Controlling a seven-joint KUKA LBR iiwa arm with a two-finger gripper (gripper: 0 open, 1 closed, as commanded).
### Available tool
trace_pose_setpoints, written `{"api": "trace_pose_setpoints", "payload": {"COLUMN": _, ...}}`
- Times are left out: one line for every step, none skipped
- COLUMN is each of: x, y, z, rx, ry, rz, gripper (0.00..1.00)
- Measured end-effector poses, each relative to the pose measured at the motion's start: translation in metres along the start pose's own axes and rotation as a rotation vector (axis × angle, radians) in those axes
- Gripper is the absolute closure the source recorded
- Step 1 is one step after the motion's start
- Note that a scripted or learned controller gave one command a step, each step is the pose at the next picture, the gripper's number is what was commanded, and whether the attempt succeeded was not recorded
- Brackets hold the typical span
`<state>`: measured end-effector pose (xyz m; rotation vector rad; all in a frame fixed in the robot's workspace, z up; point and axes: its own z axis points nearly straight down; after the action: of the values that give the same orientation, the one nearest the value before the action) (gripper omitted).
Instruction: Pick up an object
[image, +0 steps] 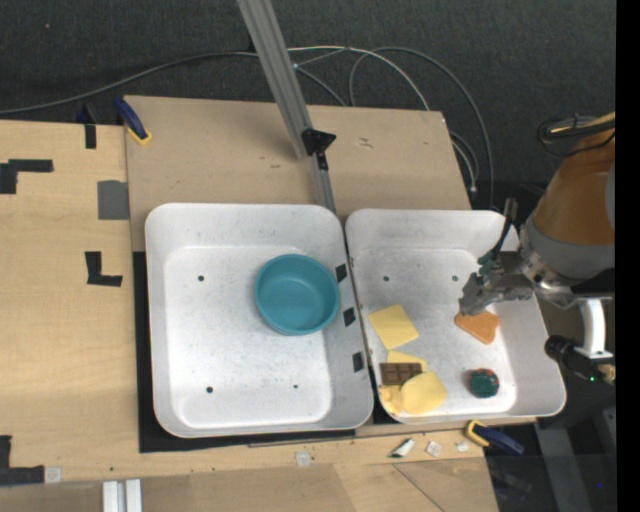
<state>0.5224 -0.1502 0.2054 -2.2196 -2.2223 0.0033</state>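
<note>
We locate the gripper (483, 298) low in the right bin (420, 235), near that bin's right wall. The arm (575, 215) enters from the right, grey with an orange section above the wrist. The jaws point down and left into the bin. From this angle we cannot tell whether the jaws are apart or together; the metal parts merge into one dark grey mass.

Directly below the jaws lies an orange wedge (479, 326). Its upper edge meets the tip of the jaws in the view, so the two appear to touch or overlap. We do not see the wedge between the jaws, and it appears to lie on the bin floor.

Other contents of the right bin:
- a yellow square slice (393, 325), left of the gripper;
- a brown block (399, 375) near the front left corner;
- a pale yellow rounded piece (423, 393), touching the brown block;
- a small dark green and red object (483, 382), in front of the orange wedge and apart from it.

The left bin (190, 300) holds a blue bowl (296, 293), upright, near its right wall. Both bins rest side by side on the bench (220, 150).
</note>
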Motion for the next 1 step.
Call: {"api": "trace_pose_setpoints", "payload": {"x": 0.0472, "y": 0.0253, "z": -0.0098, "rx": -0.002, "ry": 0.003, "rz": -0.006, "gripper": 1.0}}
